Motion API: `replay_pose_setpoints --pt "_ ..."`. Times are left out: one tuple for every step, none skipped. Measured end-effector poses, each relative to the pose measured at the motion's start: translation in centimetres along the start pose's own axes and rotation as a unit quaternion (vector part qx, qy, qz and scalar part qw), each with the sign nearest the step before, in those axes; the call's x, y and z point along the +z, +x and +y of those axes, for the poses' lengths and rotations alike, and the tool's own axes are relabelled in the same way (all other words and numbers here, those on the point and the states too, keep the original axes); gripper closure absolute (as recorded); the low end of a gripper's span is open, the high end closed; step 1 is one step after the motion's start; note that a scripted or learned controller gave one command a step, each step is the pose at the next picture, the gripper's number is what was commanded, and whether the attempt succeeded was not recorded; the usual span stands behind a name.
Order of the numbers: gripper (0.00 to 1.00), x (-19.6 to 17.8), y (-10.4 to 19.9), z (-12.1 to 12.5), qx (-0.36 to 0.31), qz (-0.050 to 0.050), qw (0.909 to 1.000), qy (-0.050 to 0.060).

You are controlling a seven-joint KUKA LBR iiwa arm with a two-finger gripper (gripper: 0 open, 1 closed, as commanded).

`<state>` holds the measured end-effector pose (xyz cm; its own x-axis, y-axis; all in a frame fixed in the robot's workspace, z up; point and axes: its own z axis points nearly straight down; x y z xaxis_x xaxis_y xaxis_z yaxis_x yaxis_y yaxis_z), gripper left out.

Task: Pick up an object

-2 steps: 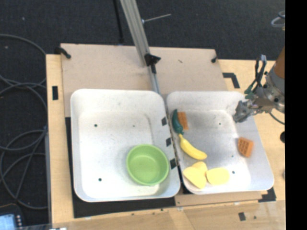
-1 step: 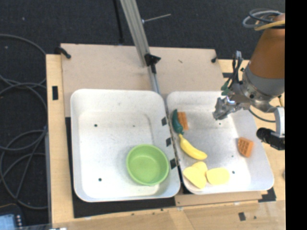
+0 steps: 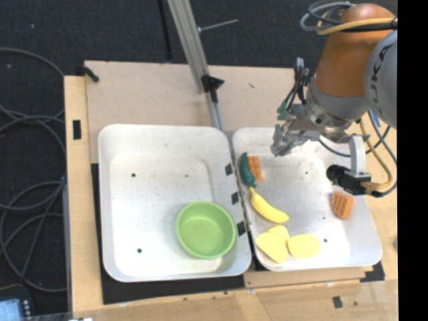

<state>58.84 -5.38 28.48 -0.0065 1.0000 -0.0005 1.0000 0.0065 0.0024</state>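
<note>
Two pale yellow pieces (image 3: 287, 244) and a banana (image 3: 268, 208) lie at the right bin's (image 3: 364, 243) near edge, a green bowl (image 3: 205, 229) in the left bin (image 3: 134, 172). Reaching in from the right, the arm (image 3: 351, 52) angles downward, its gripper (image 3: 284, 141) hovering above the right bin's far end, nothing visibly held.

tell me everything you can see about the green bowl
The green bowl is a round, light lime-green dish, plain and smooth, looking like plastic. It sits upright with its opening facing up, and nothing shows inside it. It rests on the floor of the left white bin, in the near right corner, close to the wall that borders the other bin. No other object touches it, and the gripper is well away, over the right bin.
</note>
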Motion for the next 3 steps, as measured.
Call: replay_pose_setpoints --pt "1.00 0.1 4.6 2.3 0.000 0.000 1.0000 0.000" --pt "1.00 1.4 8.1 3.9 0.001 0.000 1.0000 0.000" --pt "1.00 2.3 13.0 5.2 0.000 0.000 1.0000 0.000"
